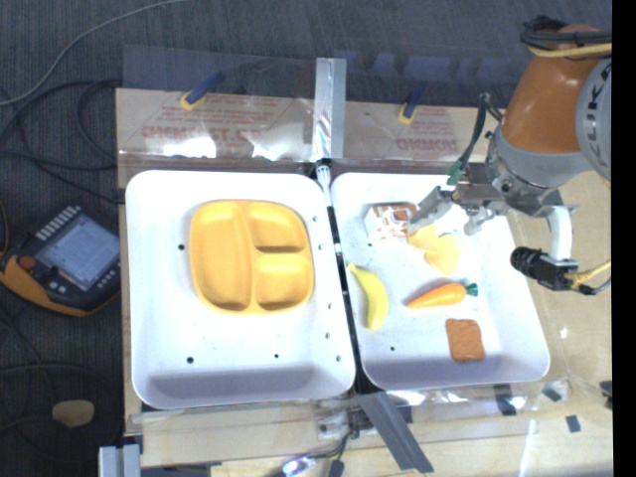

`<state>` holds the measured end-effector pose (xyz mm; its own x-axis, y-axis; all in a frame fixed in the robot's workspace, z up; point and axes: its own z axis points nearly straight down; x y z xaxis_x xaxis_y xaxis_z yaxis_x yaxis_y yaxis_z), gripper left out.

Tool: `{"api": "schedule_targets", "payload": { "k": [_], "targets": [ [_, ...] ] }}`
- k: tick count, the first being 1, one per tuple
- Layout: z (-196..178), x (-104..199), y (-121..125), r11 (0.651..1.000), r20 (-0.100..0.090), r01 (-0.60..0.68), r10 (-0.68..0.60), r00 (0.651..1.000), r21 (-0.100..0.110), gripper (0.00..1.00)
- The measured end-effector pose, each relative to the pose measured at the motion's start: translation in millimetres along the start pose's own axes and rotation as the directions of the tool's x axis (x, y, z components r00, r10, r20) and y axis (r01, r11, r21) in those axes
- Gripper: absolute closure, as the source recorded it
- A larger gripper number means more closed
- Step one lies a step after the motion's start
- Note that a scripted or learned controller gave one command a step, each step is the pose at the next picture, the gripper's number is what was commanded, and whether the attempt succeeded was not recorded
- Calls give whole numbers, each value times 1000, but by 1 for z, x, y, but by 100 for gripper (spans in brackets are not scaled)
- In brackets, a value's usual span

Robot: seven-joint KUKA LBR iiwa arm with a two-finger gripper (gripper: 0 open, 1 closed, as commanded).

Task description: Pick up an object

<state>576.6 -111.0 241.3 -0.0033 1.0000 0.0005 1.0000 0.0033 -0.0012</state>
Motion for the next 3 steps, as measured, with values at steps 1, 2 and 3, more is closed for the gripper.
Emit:
{"api": "schedule_targets", "payload": {
  "k": [1,2,3],
  "targets": [
    [78,-62,-71,999,1,44,-44,999,1,0],
    [149,-48,-16,990,7,140,-140,990,-13,0],
    [100,-40,10,967,0,254,-254,967,-2,0]
  ]
}}
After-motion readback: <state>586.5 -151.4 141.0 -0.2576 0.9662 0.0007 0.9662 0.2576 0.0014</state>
